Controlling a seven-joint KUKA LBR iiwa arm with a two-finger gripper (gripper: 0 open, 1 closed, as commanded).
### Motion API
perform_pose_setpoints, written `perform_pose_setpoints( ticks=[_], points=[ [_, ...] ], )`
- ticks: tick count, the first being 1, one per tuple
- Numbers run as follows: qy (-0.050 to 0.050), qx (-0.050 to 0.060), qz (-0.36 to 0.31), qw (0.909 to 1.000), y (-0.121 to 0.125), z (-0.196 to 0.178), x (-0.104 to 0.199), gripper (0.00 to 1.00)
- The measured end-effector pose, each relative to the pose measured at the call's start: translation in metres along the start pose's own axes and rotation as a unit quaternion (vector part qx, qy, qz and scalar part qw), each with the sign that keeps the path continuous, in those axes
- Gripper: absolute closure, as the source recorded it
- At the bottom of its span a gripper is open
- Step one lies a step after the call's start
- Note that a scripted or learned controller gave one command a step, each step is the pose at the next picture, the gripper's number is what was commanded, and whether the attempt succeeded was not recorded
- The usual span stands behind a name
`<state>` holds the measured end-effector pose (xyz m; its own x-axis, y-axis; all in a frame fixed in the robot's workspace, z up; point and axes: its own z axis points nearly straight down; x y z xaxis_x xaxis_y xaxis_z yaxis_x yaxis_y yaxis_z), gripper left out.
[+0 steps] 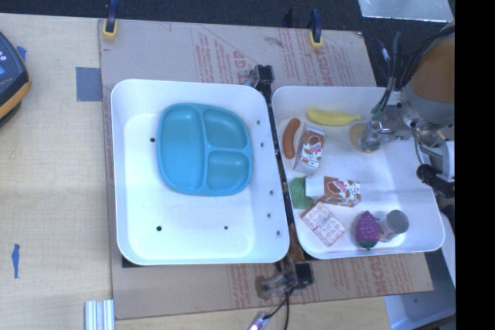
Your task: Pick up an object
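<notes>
end effector point(373, 137) hovers low in the right white bin point(421, 243), beside the yellow plastic banana point(332, 117); grip state, cannot tell.

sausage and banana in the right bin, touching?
Apart. The camera view shows bare white bin floor between the sausage and the banana.

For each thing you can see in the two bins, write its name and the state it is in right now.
Blue divided plate: flat in left bin, nothing on it.
Banana: lying loose, right bin.
Sausage: lying beside the bin wall.
Small carton: lying on its side.
Purple fruit: resting near front rim.
Can: resting beside the purple fruit.
</notes>
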<state>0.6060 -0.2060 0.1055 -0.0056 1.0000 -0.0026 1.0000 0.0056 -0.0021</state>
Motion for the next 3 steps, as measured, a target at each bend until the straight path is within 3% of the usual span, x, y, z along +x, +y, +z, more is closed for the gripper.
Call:
perform_pose_setpoints(
  ticks=[1, 2, 3],
  points=[
    [0.001, -0.001, 0.001, 1.0, 0.051, -0.083, 0.016, 1.0],
    [0.001, 0.001, 0.001, 1.0, 0.017, -0.069, 0.028, 1.0],
    [0.001, 0.001, 0.001, 1.0, 0.017, -0.07, 0.028, 0.0]
  ],
)
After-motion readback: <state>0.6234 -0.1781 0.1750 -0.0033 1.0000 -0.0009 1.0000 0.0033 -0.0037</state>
